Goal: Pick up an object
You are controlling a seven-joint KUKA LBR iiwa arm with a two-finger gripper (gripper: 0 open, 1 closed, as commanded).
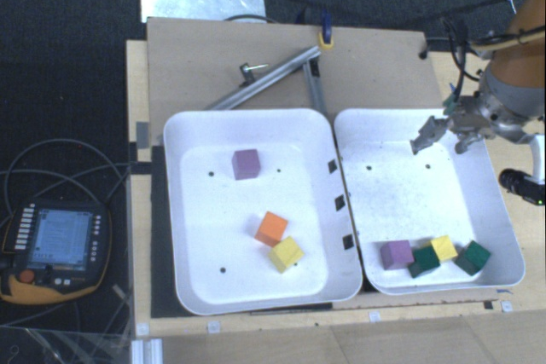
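Grey gripper hovers over right bin's far edge, fingers spread apart, nothing between them; arm cut off at frame's right. Purple cube, two green, one yellow huddle along near wall, overlapping.

So there's seven little blocks split across the two bins. Left bin has a purple cube sitting alone toward the back, then an orange cube touching a yellow cube near the front. Right bin has four lined up along the front wall (pretty snug): purple block, dark green block, yellow block, second green block.
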